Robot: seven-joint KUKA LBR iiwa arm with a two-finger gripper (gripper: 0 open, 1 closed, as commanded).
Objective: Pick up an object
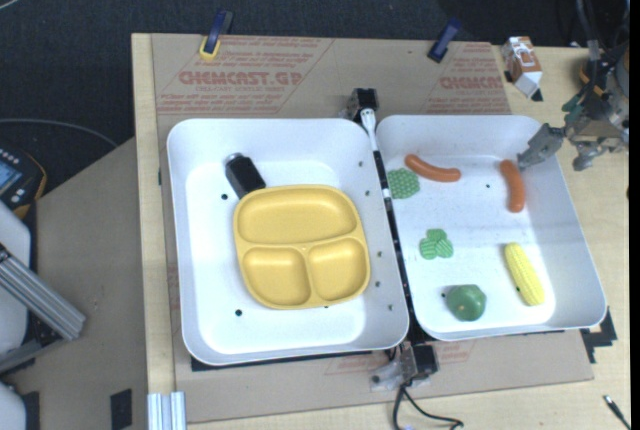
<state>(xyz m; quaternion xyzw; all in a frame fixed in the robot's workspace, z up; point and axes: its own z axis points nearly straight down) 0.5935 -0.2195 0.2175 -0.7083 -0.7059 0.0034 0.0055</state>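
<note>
Overhead view of two white bins sitting side by side on a bench. The left bin point(190, 248) is holding a yellow divided plate point(300, 245), with a black object point(243, 174) lying just beside the plate's upper left edge. The right bin point(575, 248) is holding an orange sausage point(432, 168) near its top, a second sausage point(514, 186) lying close to the right wall, two green leafy pieces point(402, 183) point(435, 244), a green pepper point(464, 301) and a yellow corn cob point(525, 273). The gripper point(545, 146) is hovering at the right bin's upper right corner, just above the second sausage; whether it is released or clenched cannot be told, and nothing is seen grasped.
</note>
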